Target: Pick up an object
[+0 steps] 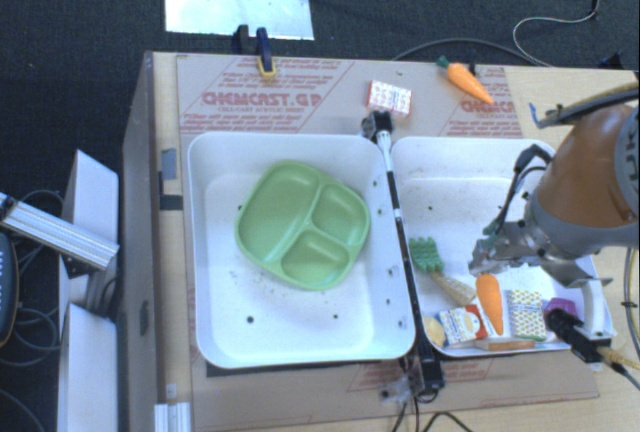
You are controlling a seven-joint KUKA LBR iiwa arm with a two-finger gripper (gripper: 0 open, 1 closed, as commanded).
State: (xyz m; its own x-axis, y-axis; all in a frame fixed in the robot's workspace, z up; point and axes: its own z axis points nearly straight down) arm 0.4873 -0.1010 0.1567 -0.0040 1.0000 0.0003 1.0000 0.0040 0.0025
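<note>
- On your left sits the left bin (215, 250), and in it a green divided plate (303, 224) lies a little tilted, near the middle of the bin.
- Along the seam between the two bins you see a black and white rod (393, 200) running from the far edge toward the near edge.
- Behind the bins, on the cardboard, a small patterned box (389, 97) lies near the seam, and a toy carrot (466, 80) lies further right.
- In the right bin (450, 175), a green toothed toy (425, 254) lies near the seam, with a pale corn-like piece (453, 288) just beside it.
- The near corner holds a cluster: a small printed packet (462, 324), an orange carrot (489, 303), a patterned card (526, 314) and a purple piece (561, 307).
- The gripper (497, 257) hangs just above that orange carrot's far end; whether it touches, or whether the claw is apart or together, you cannot tell.
</note>
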